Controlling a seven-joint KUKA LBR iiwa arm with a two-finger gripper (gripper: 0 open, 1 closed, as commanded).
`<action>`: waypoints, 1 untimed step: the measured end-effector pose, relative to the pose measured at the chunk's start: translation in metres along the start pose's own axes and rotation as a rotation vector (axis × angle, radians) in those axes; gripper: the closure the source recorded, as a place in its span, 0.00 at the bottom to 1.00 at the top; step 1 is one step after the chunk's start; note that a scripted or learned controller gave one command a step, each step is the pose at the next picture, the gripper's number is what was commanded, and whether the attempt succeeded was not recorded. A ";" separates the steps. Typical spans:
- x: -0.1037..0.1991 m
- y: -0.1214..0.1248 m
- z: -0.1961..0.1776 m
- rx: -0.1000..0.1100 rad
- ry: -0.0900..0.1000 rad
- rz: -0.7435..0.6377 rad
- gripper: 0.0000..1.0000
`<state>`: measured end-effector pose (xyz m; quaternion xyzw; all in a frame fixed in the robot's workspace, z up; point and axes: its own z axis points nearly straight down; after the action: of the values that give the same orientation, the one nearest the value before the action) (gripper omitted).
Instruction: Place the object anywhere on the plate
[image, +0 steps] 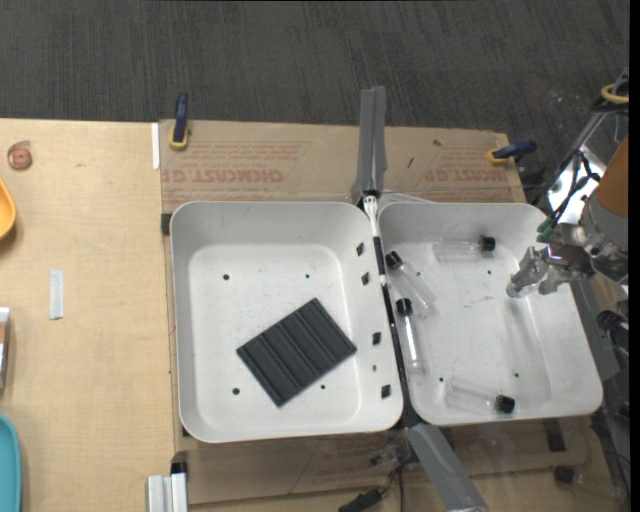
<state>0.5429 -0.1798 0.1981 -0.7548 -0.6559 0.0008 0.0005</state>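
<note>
While we count two shallow white plastic bins on the bench, the left bin (195, 300) holds one dark grey ribbed rectangular plate (297, 351), lying flat and turned at an angle near its middle. We count four clear plastic tubes with black caps in the right bin (560, 385), well apart from that plate: one (462, 246) by the far wall, two (410, 285) (408, 335) along the side nearest the plate, and one (478, 399) by the near wall. Beyond the plate, over the right bin's outer side, we see the metal two-finger gripper (522, 284) with nothing visibly between its fingers, though we cannot tell how far they are parted.
</note>
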 end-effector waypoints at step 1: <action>0.086 0.011 -0.029 0.000 -0.001 -0.001 1.00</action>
<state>0.5662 -0.0960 0.2268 -0.7545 -0.6563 0.0012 0.0004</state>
